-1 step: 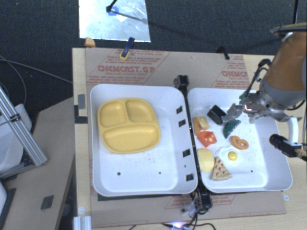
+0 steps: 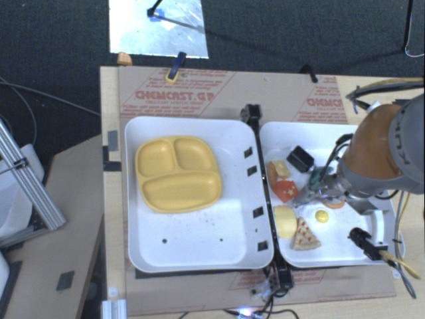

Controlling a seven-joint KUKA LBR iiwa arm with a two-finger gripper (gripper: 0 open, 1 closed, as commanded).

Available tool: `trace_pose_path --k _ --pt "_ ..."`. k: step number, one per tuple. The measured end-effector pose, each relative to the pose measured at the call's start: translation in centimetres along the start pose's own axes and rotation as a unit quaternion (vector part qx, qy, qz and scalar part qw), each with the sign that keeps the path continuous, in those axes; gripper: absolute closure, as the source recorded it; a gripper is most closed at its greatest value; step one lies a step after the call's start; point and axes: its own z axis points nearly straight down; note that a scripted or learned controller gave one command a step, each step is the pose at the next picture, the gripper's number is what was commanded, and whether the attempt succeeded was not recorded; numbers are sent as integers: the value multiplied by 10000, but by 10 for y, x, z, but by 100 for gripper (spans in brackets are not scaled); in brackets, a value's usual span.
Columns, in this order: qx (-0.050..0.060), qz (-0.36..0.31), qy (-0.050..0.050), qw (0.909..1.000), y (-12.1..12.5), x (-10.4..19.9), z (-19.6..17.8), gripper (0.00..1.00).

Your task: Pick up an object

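Camera view shows the gripper [image 2: 317,190] low in the right bin [image 2: 345,133], just beside the red toy tomato [image 2: 285,190]; whether it is clenched or released I cannot tell. A clean pick means centring over one item, clear of the pizza slice [image 2: 305,236] and the fried egg [image 2: 322,216].

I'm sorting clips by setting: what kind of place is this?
Probably a robotics lab: a grey arm with an orange band over two shallow white bins, toy food like a pizza slice, cables on dark carpet.
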Motion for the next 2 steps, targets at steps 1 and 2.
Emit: trace_pose_path --k 1,2 --pt "-4 -70 55 10000 16 87 -107 0" --pt "-1 -54 59 10000 -40 132 -223 0"
